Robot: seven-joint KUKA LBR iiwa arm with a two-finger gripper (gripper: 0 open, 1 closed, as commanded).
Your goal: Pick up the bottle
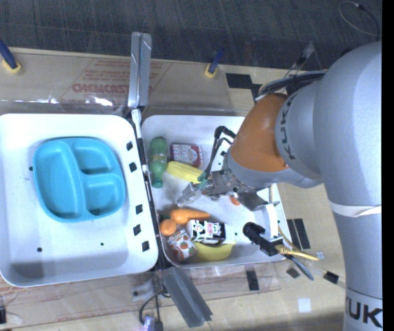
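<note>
The green bottle [157,161] lies along the right bin's [183,124] left wall, likely light, stiff and slick, best gripped across its body; the gripper's [200,188] opening I cannot tell.

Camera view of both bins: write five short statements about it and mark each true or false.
1. The green plastic bottle lies in the right white bin, along its left wall. True.
2. The blue divided plastic tray sits in the right bin. False: it is in the left white bin.
3. The claw hangs over the right bin. True.
4. The bottle is between the claw's fingers. False: the bottle lies apart, to the claw's left.
5. The orange toy carrot lies in the left bin. False: it is in the right bin.
</note>
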